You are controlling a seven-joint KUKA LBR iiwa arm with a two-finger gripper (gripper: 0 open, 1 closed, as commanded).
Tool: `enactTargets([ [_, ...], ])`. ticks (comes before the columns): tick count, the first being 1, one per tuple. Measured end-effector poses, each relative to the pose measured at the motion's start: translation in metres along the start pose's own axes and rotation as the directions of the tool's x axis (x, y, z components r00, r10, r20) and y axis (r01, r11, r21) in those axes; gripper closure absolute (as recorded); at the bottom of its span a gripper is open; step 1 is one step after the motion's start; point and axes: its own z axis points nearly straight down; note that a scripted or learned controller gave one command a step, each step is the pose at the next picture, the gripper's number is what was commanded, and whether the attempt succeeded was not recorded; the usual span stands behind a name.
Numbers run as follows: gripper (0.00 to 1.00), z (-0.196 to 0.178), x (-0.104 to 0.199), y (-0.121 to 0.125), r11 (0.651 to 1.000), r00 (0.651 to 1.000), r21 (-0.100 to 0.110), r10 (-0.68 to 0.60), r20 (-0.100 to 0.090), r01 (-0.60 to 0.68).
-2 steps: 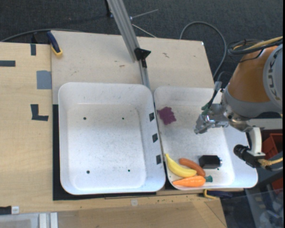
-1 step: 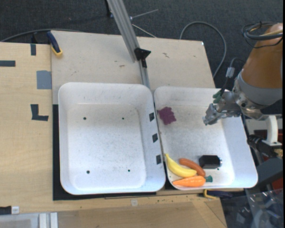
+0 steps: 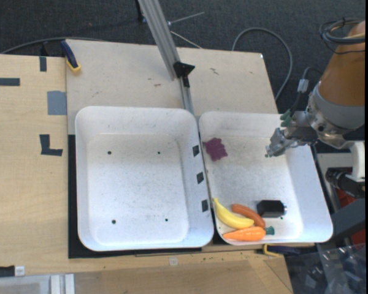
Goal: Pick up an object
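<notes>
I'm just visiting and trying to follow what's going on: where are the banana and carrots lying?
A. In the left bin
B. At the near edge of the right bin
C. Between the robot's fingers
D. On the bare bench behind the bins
B: the banana and carrots lie together along the near edge of the right bin, beside a black object, while the gripper is farther back.

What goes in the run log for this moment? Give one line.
gripper: above right bin, nothing seen between its fingers | purple object: far-left | banana, carrots, black object: near edge
</notes>
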Motion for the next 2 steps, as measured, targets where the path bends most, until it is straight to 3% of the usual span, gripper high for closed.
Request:
enactTargets([
  [2,1.00,0.022,0.093,0.021,1.000,1.000,0.005,-0.004,-0.001,0.004],
])
